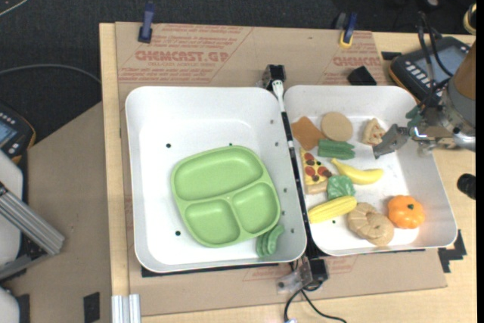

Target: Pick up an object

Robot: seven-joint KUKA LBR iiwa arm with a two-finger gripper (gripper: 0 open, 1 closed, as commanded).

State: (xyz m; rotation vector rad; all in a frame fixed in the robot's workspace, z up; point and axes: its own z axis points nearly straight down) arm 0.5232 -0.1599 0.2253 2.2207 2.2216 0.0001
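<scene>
Camera view: toy foods lay in the right shallow white bin [431, 170].
The grey claw [395, 138] hovered beside a beige bread piece [372, 131], its fingers narrowly apart, gripping nothing; a green divided plastic plate [225, 194] filled the left white bin [144, 185].

The arm [463, 98] reached in from the right edge of the camera view, its grey wrist body cut off by the frame, so little of it was visible. It lay low and roughly level, pointing left. The gripper [387, 141] sat at its left end — dark grey, angled down and to the left. Its fingers [383, 146] appeared slightly parted at the tips, though they were small and hard to read — nothing showed between them.
</scene>
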